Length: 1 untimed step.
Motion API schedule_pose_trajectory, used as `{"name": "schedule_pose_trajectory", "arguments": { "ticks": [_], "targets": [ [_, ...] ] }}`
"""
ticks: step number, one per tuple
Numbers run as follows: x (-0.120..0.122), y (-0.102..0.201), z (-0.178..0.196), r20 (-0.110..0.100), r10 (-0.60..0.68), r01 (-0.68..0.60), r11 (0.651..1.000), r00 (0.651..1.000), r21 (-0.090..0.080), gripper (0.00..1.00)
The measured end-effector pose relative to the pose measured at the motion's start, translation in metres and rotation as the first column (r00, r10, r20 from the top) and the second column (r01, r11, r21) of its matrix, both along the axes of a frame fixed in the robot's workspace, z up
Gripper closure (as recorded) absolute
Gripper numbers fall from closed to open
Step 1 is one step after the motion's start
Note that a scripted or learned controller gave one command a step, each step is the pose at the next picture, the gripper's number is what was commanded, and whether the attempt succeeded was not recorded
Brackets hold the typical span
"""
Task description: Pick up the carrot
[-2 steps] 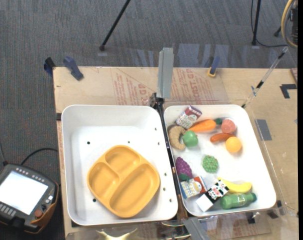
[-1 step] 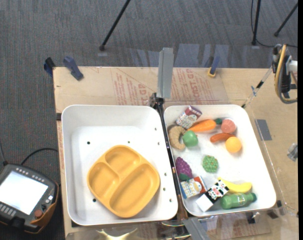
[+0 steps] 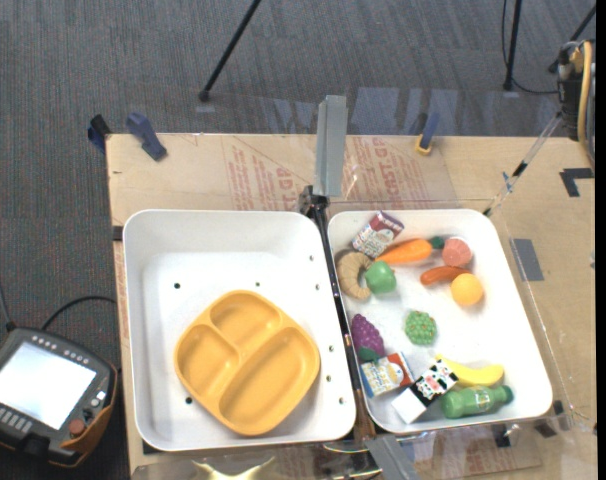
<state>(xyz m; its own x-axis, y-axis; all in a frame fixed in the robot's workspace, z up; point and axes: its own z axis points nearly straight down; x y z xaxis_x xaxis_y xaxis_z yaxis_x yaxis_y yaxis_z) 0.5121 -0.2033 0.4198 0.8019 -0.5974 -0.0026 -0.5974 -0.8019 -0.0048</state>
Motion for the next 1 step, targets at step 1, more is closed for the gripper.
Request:
{"name": "schedule_pose_trajectory", "arguments": {
  "ticks": [1],
  "targets": [
    [0.0170, -0.0052, 0.0337, 0.000, 0.136, -0.136, 0.991, 0.991, 0.001, 1.00]
  ]
}}
